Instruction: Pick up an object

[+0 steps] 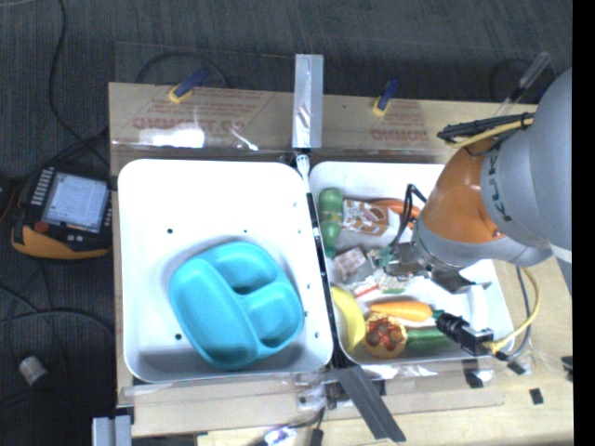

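Note:
The right bin (409, 172) holds a pile of toy food: a green piece (330, 203), a brown-and-white packet (364, 216), a small grey-pink packet (351, 264), a yellow banana (348, 314), an orange carrot (402, 310), a dark red-brown item (383, 335) and a green cucumber (426, 340). My gripper (402, 262) is down among them in the bin's middle, under the orange wrist band, just right of the grey-pink packet. The wrist hides its tips.
The left bin (149, 193) carries a light blue divided tray (236, 301). A metal divider post (308, 100) stands at the back between the bins. Black cables (483, 126) run over the right bin's far corner. A handheld pendant (67, 210) lies left of the bench.

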